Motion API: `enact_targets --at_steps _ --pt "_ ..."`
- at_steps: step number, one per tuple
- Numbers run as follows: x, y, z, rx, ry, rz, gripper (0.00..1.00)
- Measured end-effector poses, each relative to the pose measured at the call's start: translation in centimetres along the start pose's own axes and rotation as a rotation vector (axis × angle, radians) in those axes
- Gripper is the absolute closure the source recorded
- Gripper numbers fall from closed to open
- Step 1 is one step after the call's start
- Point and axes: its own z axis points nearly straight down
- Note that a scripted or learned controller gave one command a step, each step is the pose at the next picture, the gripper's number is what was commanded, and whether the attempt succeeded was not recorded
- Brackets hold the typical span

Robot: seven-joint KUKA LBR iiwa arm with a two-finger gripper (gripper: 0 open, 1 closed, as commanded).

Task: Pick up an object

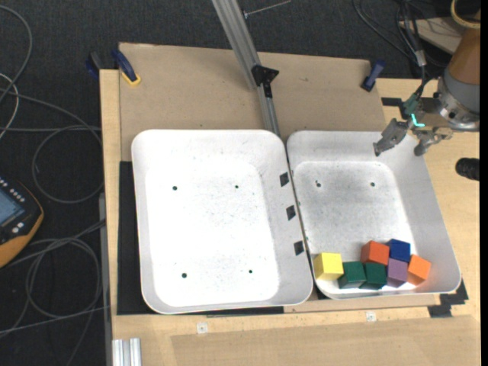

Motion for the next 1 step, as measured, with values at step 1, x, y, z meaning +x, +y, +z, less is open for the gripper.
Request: enact_targets --at_steps 1 --pt "0.00 0.09 -0.29 -0.004 -0.002 -0.001 0.00"
